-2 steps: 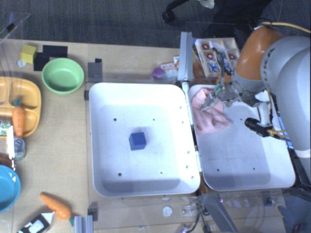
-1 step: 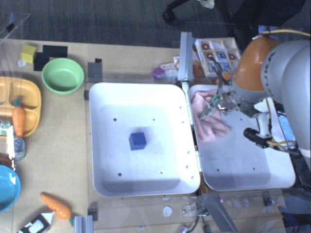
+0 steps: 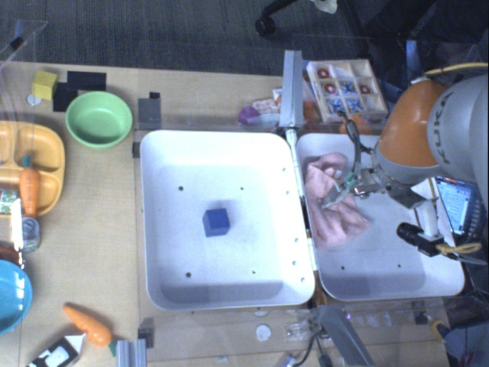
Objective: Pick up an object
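Note:
A crumpled pink cloth (image 3: pixel 336 216) lies in the left part of the right white bin (image 3: pixel 397 277). My gripper (image 3: pixel 335 196) reaches in from the right and sits low over the cloth's middle, touching or nearly touching its folds. A small blue cube (image 3: pixel 217 221) rests alone near the centre of the left white bin (image 3: pixel 176 274), well away from the gripper. The arm's orange band (image 3: pixel 409 132) and grey wrist cover the right bin's back right corner.
On the bench to the left stand a green bowl (image 3: pixel 98 118), a yellow divided tray (image 3: pixel 34 167) holding a carrot, and a blue plate (image 3: pixel 11 297). Another carrot (image 3: pixel 90 324) lies at the front left. A patterned box (image 3: pixel 344 89) sits behind the right bin.

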You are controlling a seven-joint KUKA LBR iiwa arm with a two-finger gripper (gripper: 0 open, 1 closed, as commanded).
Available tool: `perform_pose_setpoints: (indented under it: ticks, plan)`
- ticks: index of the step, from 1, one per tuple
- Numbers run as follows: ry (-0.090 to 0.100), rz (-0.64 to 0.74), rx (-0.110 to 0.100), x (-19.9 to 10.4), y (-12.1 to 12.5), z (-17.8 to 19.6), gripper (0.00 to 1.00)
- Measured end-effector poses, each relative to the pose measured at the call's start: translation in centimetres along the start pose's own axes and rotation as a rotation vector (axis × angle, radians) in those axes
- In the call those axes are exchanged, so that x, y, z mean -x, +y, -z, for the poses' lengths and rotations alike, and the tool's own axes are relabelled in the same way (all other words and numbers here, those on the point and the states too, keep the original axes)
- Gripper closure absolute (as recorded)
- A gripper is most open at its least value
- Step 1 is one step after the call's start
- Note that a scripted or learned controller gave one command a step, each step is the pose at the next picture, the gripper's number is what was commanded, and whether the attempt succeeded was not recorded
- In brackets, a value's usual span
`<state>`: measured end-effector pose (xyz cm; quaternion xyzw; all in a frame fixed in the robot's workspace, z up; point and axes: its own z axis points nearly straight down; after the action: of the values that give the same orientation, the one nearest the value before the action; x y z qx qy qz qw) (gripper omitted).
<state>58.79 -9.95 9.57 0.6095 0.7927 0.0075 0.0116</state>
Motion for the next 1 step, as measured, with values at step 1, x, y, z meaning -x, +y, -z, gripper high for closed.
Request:
perform_pose_setpoints:
  ticks: [1]
  plan:
    - [0.005,0.091,-0.015,1.47,7.79,-0.30,0.00]
